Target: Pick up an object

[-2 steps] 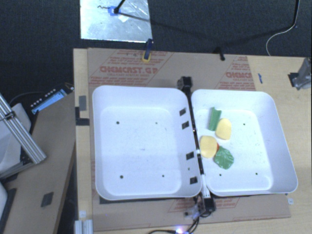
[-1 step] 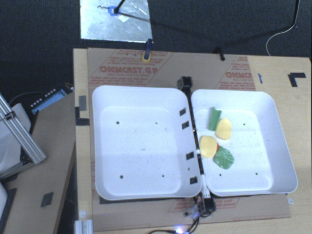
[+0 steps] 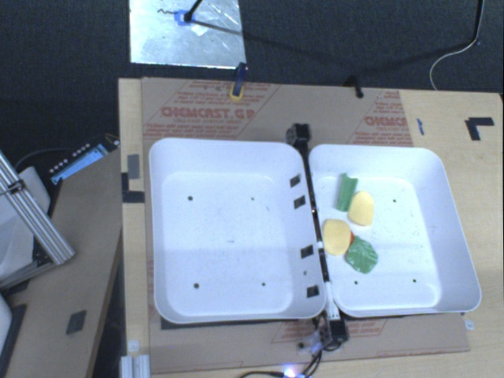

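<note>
so far nothing is lifted: the pickable things sit bunched in the right bin, close to its inner wall. a green block lies with its long axis running up-and-down the bin, touching a yellow round piece; below them a second yellow piece touches a green leafy piece. left bin beside it. my pincer's state i cannot tell.

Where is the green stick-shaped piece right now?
The green stick lies in the right bin, toward its upper left part, just above and left of the pale yellow round piece.
</note>
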Robot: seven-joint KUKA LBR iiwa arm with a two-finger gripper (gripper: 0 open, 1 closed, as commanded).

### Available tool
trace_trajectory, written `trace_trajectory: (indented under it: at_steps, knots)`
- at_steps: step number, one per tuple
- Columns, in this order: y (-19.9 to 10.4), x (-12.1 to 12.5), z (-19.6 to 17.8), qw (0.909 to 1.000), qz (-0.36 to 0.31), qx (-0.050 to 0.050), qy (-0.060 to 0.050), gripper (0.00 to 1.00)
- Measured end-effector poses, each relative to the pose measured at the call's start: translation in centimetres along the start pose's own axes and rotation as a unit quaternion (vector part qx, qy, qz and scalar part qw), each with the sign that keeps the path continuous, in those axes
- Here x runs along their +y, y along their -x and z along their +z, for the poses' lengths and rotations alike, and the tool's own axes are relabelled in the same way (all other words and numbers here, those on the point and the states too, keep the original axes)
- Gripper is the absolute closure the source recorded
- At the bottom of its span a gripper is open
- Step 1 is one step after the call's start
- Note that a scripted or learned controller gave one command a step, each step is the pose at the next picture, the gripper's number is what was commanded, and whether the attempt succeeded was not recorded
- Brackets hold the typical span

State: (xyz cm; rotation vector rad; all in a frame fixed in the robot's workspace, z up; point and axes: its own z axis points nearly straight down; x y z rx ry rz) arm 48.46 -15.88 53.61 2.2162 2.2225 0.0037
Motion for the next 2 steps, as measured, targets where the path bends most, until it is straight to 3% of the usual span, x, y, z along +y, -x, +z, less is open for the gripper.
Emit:
trace_trajectory:
  at_steps: [1, 2]
  knots:
    - [5.0, 6.2, 0.1, 1.0000, 0.002, -0.002, 0.001, 1.00]
    - [3.7, 1.3, 0.0, 1.0000, 0.001, 0.000, 0.000, 1.00]
